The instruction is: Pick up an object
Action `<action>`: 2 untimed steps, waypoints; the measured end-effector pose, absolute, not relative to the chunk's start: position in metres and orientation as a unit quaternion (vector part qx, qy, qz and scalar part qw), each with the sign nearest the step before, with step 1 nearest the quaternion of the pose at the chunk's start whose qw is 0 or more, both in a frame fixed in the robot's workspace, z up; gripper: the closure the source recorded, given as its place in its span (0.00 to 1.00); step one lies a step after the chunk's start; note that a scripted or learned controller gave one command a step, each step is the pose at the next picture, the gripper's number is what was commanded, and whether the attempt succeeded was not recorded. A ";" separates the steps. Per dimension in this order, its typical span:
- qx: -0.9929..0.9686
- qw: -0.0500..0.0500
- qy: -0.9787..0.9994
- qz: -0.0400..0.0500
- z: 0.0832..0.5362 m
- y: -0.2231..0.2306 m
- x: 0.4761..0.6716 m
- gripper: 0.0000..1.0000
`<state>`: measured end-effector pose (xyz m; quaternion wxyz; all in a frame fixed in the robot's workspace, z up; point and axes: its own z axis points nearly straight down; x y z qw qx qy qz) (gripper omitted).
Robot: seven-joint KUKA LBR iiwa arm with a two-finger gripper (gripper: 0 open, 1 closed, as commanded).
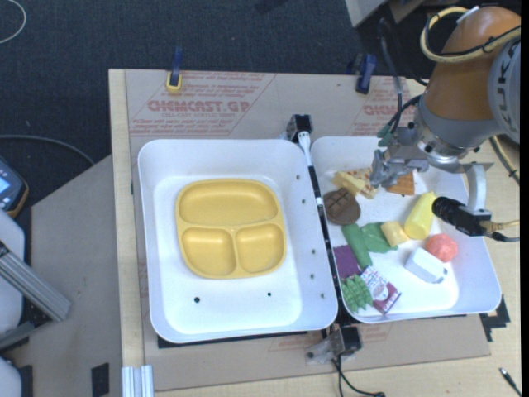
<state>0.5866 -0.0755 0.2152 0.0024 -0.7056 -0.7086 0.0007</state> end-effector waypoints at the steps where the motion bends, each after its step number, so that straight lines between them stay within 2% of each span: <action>1: -0.705 0.002 -0.709 0.000 0.224 -0.017 0.570 1.00; 2: -0.707 0.002 -0.708 0.000 0.235 -0.013 0.555 1.00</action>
